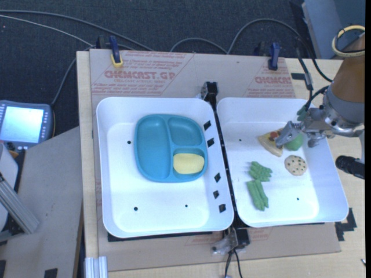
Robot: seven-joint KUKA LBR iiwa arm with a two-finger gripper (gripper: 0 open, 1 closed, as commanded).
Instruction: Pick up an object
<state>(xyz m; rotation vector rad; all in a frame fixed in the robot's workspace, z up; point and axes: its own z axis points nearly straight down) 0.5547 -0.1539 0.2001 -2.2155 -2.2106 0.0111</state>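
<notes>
Bright, even overhead light, white bins nearly washed out with soft glare, faint short shadows under the blue tray, dark floor dim by contrast, mild softness overall, arm slightly blurred at the right edge

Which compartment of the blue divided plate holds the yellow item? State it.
The yellow oval item lies in the lower right compartment of the blue divided plastic plate, which sits in the left white bin.
</notes>
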